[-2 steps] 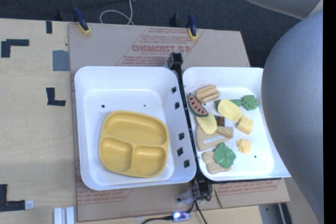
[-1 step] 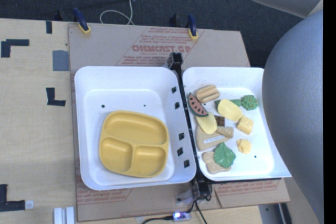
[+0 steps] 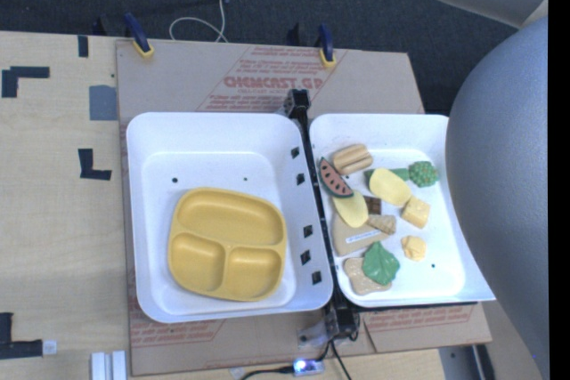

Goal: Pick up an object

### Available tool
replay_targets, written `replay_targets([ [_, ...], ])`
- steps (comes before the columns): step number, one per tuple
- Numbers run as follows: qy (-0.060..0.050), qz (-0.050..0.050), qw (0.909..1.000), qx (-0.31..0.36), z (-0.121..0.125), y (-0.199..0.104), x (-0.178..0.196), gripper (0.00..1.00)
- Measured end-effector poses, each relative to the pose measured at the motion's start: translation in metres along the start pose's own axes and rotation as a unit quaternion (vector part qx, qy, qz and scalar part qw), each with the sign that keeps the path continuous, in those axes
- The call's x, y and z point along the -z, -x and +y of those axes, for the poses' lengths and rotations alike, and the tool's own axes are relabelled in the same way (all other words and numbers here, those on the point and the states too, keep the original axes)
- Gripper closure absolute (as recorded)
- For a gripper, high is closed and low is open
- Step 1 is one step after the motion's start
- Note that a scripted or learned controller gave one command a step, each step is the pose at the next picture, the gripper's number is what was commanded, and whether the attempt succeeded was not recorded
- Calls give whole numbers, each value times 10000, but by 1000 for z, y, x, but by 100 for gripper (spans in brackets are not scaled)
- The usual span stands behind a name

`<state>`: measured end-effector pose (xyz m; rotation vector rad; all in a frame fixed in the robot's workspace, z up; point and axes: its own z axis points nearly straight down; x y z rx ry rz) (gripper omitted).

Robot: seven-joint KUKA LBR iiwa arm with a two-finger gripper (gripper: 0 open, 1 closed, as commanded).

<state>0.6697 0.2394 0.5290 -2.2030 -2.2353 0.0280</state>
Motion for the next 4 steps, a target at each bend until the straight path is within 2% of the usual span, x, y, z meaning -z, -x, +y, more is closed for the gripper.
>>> replay_targets([
  [2,-17,-7,10000,15,1,-2,17,100],
  [4,22,-3,10000,6,2,-5,33,100],
])
